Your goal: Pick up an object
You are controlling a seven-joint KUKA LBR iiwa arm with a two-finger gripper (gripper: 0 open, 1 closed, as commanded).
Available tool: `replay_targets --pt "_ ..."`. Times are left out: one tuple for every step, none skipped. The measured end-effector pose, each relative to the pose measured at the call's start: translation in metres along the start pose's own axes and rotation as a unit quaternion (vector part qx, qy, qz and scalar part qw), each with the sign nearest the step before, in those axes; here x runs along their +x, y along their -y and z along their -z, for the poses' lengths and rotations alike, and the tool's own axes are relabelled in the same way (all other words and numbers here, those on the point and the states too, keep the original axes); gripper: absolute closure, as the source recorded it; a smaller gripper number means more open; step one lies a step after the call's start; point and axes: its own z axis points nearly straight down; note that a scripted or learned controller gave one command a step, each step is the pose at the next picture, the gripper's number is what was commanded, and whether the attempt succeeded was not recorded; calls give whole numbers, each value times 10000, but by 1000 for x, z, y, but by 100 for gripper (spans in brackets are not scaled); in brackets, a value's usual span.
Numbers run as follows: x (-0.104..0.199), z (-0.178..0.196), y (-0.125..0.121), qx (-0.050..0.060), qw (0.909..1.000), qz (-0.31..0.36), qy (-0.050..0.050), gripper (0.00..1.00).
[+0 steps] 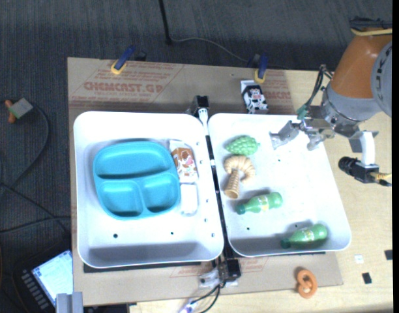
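The camera view is taken up mostly by a bench (121, 87) on which a left bin (82, 194) and a right bin (330, 194) are set side by side, their inner rims touching. A blue divided tray (135, 178) is seen lying across the middle of the left bin, and a narrow packet (184, 163) is laid against the tray's right edge, beside the bin's right wall. The grey arm (362, 77), with its orange band, is seen at the right bin's far right corner, and the gripper (302, 134) is held over that corner with its fingers spread apart and nothing between them. In the right bin, a tan shell-like toy (238, 173) is placed near the left wall, with a green bumpy object (242, 145) just beyond it toward the far edge. A green bottle (260, 203) is found near the bin's middle, lying on its side. A second green bottle (307, 235) is lying at the near right corner.
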Motion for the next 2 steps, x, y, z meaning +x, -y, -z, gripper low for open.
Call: replay_targets --pt "37 -59 -12 7 10000 -1 -2 0" --pt "70 -109 25 -18 10000 -3 4 0"
